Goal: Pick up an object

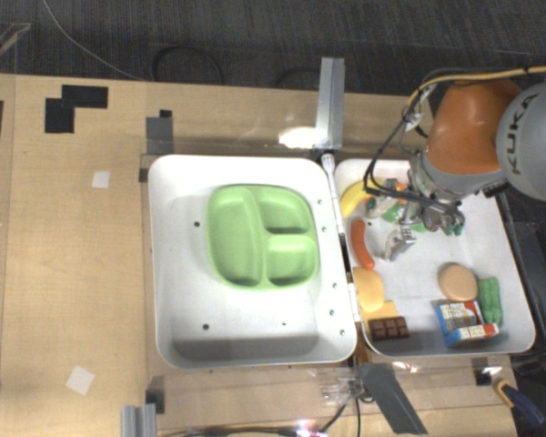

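My gripper (401, 241) hangs over the upper middle of the right bin (519, 335), below the orange wrist band. Its metal fingertips point down over bare bin floor, right of an orange-red sausage-shaped piece (361, 244). A yellow banana-like piece (352, 198) lies at the bin's upper left. Further down lie a yellow-orange wedge (369, 289), a brown chocolate bar (389, 329), a tan round bun (458, 282), a green piece (490, 300) and a blue and red box (466, 322). Nothing shows between the fingers.
The left bin (177, 335) holds a green divided plate (259, 235). A metal post (330, 107) stands behind the divider between the bins. Black cables loop around the wrist above the right bin's back edge.
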Motion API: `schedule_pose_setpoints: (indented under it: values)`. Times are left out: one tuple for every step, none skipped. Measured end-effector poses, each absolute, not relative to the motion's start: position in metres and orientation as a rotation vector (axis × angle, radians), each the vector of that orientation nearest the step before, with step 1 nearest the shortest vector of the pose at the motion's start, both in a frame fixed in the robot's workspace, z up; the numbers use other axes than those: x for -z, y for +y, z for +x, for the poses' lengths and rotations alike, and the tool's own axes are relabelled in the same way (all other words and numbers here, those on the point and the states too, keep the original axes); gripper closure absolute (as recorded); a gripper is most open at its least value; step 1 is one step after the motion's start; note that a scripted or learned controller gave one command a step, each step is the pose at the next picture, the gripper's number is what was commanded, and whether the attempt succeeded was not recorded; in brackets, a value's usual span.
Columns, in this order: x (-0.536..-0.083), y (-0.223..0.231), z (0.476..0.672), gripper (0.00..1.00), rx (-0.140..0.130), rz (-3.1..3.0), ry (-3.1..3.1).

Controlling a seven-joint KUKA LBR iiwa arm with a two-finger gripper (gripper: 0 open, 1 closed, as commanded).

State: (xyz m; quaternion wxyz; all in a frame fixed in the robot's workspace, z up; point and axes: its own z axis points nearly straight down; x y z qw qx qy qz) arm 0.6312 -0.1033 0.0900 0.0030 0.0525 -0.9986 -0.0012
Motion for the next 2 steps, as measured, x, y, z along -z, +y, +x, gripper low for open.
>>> schedule_pose_setpoints:
  values:
    - [-0.09, -0.086, 0.597, 0.0, -0.001, 0.119, -3.154]
    - [-0.09, -0.083, 0.578, 0.0, -0.001, -0.054, -3.16]
